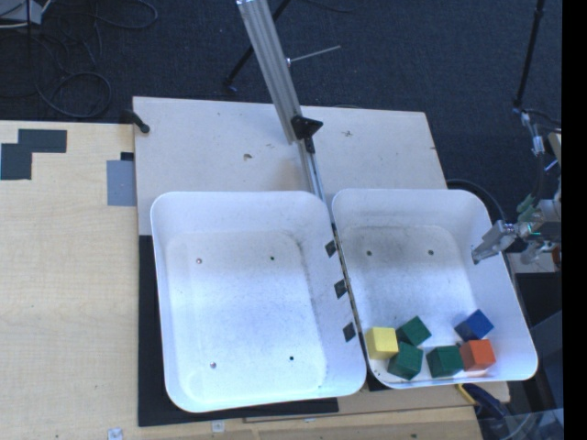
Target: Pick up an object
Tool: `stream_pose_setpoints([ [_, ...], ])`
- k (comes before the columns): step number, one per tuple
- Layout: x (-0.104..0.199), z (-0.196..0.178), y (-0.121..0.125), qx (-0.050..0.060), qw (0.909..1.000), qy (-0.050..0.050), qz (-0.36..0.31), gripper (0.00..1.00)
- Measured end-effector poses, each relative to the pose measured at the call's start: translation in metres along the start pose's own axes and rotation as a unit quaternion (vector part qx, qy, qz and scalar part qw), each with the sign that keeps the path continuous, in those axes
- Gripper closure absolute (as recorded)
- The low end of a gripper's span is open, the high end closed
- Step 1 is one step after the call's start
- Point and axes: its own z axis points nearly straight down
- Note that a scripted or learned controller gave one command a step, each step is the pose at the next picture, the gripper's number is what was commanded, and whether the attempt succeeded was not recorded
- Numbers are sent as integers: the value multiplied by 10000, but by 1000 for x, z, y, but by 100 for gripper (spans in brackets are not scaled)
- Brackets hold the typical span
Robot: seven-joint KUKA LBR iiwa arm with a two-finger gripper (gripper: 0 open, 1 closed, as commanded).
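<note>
Nearest the camera, the blocks sat bunched along the front wall of the right bin [495, 236]. From left to right: a yellow block [382, 341], then a dark green block [405, 361] just in front of it and another green block [415, 330] behind, the three close together, seemingly touching. Next came a third green block [445, 360], with an orange block [477, 354] pressed against its right side. A blue block [474, 324] lay just behind the orange one, near the bin's right wall. All six rested on the bin floor; none was lifted.

The left bin [183, 246] stood alongside, its rim meeting the right bin's rim along a centre seam marked by three small dark clips [339, 288].

My claw [487, 246] was at the right rim of the right bin, farther back than the blocks and well apart from them. I could not tell whether it was spread or pressed together; it showed as a small grey shape at this angle. Nothing was visible in it.

Both bins sat on a pale board [275, 145] over the bench [64, 273]. Beyond the bins, a ribbed metal rail [271, 62] rose at a slant from the seam toward the dark floor [413, 44], where loose cables [73, 90] lay.
</note>
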Motion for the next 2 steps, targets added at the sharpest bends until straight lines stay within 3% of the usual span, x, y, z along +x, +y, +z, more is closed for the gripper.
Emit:
stream_pose_setpoints([
  [1,48,101,52,26,10000,13,-20,0],
  [2,81,-22,47,-46,10000,-9,-12,0],
])
